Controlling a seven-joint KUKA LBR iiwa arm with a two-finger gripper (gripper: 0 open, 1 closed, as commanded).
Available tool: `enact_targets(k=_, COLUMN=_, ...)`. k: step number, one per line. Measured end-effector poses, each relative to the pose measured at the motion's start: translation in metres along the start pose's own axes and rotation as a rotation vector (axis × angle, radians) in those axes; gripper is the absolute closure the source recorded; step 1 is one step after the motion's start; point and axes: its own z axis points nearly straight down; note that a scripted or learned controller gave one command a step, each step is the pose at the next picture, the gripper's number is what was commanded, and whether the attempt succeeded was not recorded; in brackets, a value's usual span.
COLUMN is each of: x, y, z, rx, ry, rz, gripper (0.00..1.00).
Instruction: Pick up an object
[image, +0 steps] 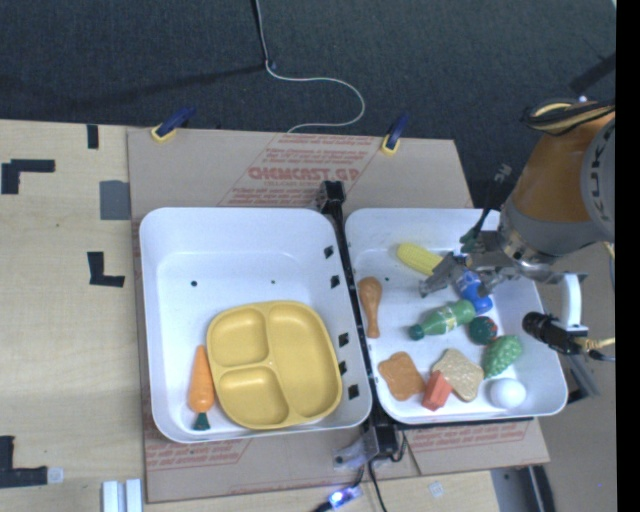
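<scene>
Right, I see gripper (447, 277) low in right bin (395, 228), over blue object (473, 292) beside green bottle (444, 320). Fingers possibly open; can't tell. Risk: crowding, so fingers nudge corn (420, 259), pinch two, or slip.

The arm (570, 190) is showing a rounded grey body with a broad orange band, dark lettering at its three o'clock edge, and a dark metal wrist.

The bench (60, 330) carried a cardboard sheet (300, 175); the left bin (165, 250) and right bin (545, 400) rested side by side on it.
</scene>
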Motion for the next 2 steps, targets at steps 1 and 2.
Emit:
enact_targets(k=1, x=0.000, y=0.003, z=-0.007, rx=-0.012, ry=-0.002, rz=-0.003, gripper=0.00)
enact_targets(k=2, x=0.003, y=0.006, z=0.057, rx=-0.008, ry=-0.001, rz=-0.004, gripper=0.00)
